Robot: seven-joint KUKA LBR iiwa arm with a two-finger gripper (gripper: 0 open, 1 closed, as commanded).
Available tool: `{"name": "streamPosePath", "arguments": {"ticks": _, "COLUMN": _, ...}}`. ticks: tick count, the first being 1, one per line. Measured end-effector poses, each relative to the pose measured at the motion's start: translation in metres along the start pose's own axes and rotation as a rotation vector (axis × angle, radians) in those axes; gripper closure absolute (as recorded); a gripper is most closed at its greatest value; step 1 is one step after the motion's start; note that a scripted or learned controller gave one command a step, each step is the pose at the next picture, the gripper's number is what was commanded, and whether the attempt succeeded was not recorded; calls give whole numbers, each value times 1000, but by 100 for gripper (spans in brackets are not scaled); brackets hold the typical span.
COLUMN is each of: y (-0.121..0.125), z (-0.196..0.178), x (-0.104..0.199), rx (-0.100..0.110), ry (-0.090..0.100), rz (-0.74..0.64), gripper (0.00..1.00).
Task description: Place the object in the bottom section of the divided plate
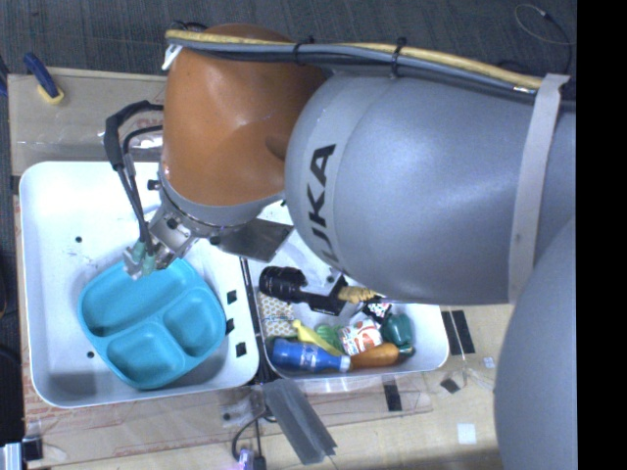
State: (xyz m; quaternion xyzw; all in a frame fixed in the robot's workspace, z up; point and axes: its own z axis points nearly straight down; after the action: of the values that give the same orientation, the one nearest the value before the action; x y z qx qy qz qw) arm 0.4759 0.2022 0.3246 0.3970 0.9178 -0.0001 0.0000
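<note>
Pale bench (78,96) before you carries the left bin (49,213), where the blue divided plate (147,326) lies toward the bottom edge and the gripper (147,256) sits at the plate's upper-left rim, though you cannot tell whether it is spread or closed.

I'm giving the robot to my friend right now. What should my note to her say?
Tool: at the upper-left rim of the blue divided plate in the left bin. I can't tell whether it is open or shut, or whether it holds anything.
Things: the toys, among them a blue bottle, lie in the right bin.
Done: nothing lies in the plate's bottom section yet.
Left: put an object into that section.
</note>
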Motion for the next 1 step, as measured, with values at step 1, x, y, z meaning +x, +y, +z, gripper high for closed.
{"name": "streamPosePath", "arguments": {"ticks": 1, "y": -11, "z": 132, "x": -11, "rx": 4, "ry": 2, "rz": -26, "gripper": 100}}
